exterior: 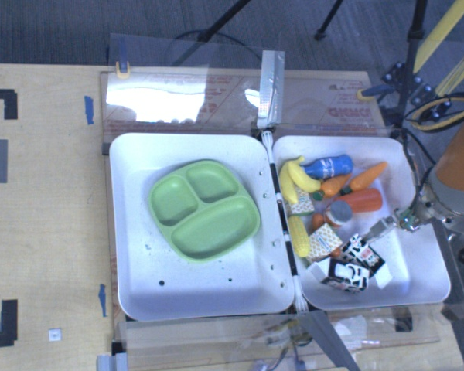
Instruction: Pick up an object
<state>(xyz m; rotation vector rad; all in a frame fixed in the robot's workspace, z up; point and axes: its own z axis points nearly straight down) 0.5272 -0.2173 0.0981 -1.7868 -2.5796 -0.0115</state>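
The right bin [417, 273] holds a heap of toy food: a yellow banana [300, 178], a blue bottle [329, 165], an orange carrot [369, 175], a red-orange bottle [361, 201] with a grey cap, a corn cob [299, 236], a patterned packet [322, 243] and a black-and-white carton [356, 263]. My gripper [375, 230] reaches in from the right, low over the bin. Its tip sits just above the carton and below the red-orange bottle. Whether it touches either one is unclear.
The left bin [131, 269] bears a green divided plate [205, 207]. A metal divider [277, 207] runs between the bins. Clear plastic panels [178, 95] stand behind them. Cables and tripod legs lie at the back right.
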